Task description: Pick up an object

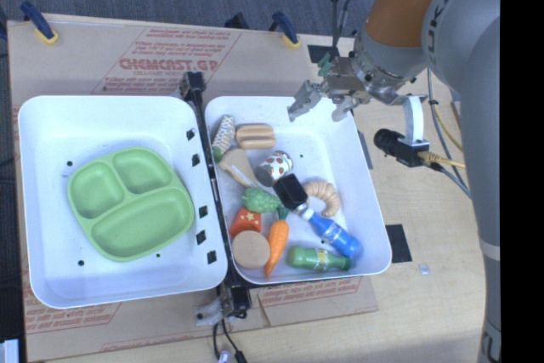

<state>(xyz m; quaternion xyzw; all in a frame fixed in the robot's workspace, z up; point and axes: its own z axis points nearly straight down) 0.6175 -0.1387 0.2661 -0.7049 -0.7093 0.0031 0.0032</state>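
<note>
- The end effector (321, 100) hangs over the far right corner of the right bin (371, 201), its two fingers apart with nothing between them.
- Judging by that, the pick is hardly begun: no object is lifted, and choosing one, coming down and closing are all left to do.
- Nearest below it lie a hot-dog bun (255, 134) and a striped corn cob (224, 134) (both toys, by the look of them), near the bin's far wall.
- Further in sit a speckled egg-like ball (276, 163), a black-handled tool (290, 191), a pretzel (325, 196) and a blue bottle (336, 236).
- Toward the near wall are a leafy green piece (261, 201), a tomato (246, 221), a carrot (277, 244), a round tan disc (251, 250) and a green bottle (317, 258), crowded close and partly touching.
- The left bin (42, 268) carries a green divided plate (130, 201).
- The cardboard sheet (110, 47) under the bins on the worktop (425, 302) bears red print reading roughly "CHEMCAST GP"; the smaller lines are too blurred to read.
</note>
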